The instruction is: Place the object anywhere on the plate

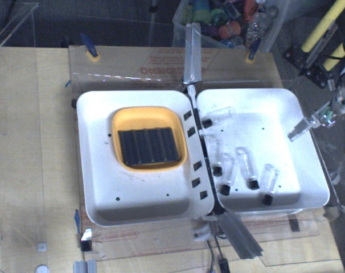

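A yellow plate [124,120] lies in the left bin [93,181], with a dark ridged rectangular insert [148,147] resting on it. Several clear plastic vials with black caps lie in the right bin [286,104]: one near the back left [218,115], one by the divider [225,175], one in the middle [246,166] and one toward the front right [268,181]. My gripper [302,128] hangs at the right bin's right rim, above and to the right of the vials, apart from all of them. Nothing shows in it.
A slotted divider [196,152] separates the two bins, and a metal strip [192,50] runs back from it. A clear tub of colourful toys [229,7] stands behind the bins. Yellow foam tubes [332,16] and cables sit at the back right.
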